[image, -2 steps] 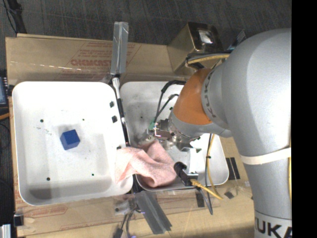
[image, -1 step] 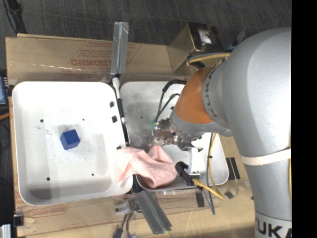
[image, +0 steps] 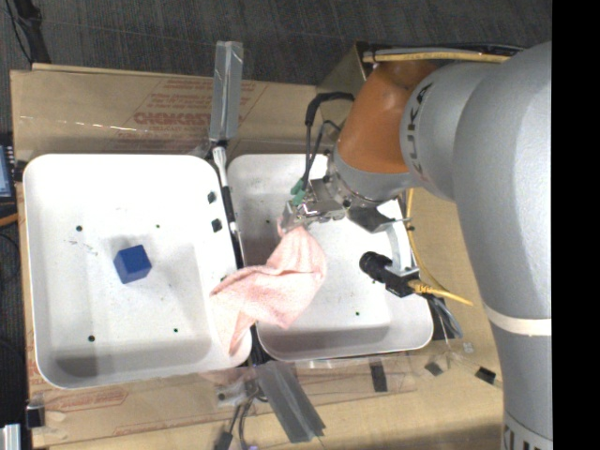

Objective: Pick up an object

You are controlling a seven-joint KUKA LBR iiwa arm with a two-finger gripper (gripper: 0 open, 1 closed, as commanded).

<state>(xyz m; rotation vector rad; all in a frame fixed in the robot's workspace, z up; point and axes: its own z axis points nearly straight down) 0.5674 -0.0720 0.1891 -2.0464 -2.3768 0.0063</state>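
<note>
A pink cloth [image: 272,287] hangs from my gripper [image: 300,223] over the right bin [image: 370,331]. Its top corner is pinched between my fingers and lifted. The lower part drapes across the divider between the two bins and over the front rim. A small blue cube [image: 132,262] lies in the left bin [image: 56,214], far from my gripper.
The grey arm with its orange band fills the upper right above the right bin. A grey metal post [image: 225,92] stands behind the bins at the divider. Brown cardboard [image: 122,111] lies under and behind both bins.
</note>
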